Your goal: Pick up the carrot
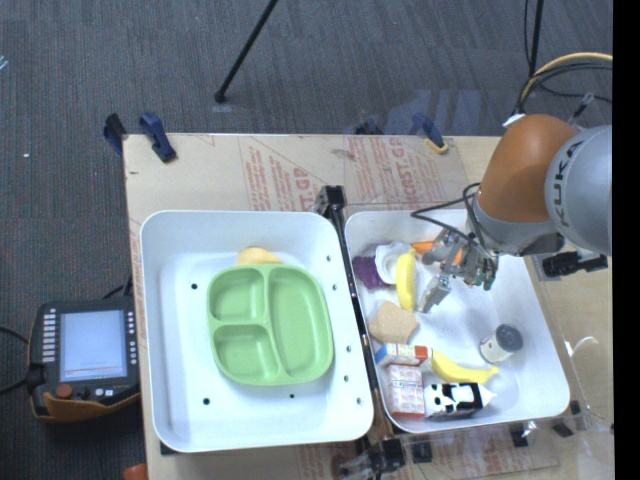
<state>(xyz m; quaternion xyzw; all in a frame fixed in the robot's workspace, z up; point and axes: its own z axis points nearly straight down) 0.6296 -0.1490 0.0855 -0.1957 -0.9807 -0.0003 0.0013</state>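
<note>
The carrot (424, 246) shows as a small orange tip at the back of the right bin (530, 318), partly hidden by the wrist. My gripper (436, 290) hangs low over the middle of that bin, just in front of the carrot and right of an upright yellow piece (405, 280). I see nothing clearly held in it. The grey arm with its orange band (525, 173) comes in from the right.
In the right bin lie a purple item (364, 270), a white cup (392, 258), a bread slice (393, 323), a banana (462, 370), a small can (500, 341), a red box (404, 383) and a black-and-white carton (455, 398). The left bin (160, 318) holds a green divided plate (270, 325).
</note>
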